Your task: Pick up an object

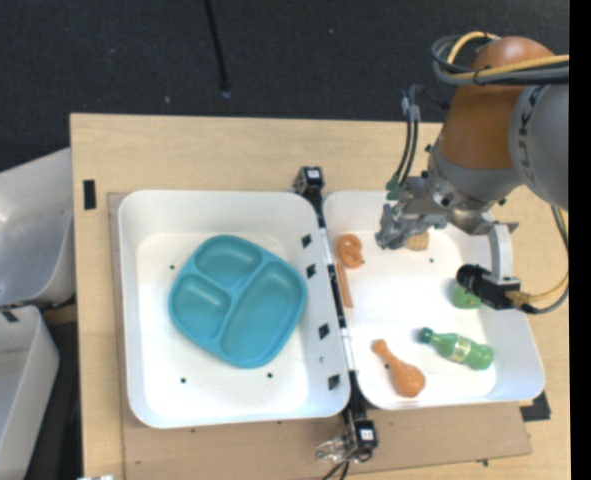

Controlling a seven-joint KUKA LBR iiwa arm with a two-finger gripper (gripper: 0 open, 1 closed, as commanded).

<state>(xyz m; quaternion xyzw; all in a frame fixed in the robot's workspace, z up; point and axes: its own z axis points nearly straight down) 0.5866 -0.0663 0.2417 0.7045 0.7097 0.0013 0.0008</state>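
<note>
In the right bin (520,368), my gripper (399,230) hangs low over the far left part, on the grey arm with its orange band. A small tan object (416,238) lies right beside the gripper's tip, partly hidden by it. An orange lump (350,251) with a thin orange stick (344,290) below it sits along the bin's left wall. Near the front lie an orange drumstick-shaped toy (399,368) and a green bottle (458,348) on its side. A green piece (464,298) peeks out beneath a black arm fitting.
The left bin (145,388) holds a blue divided plate (238,299). A black-clipped divider (327,288) separates the two bins. The black fitting and cable (490,286) hang over the right bin's right side. Bare white floor lies in the right bin's middle.
</note>
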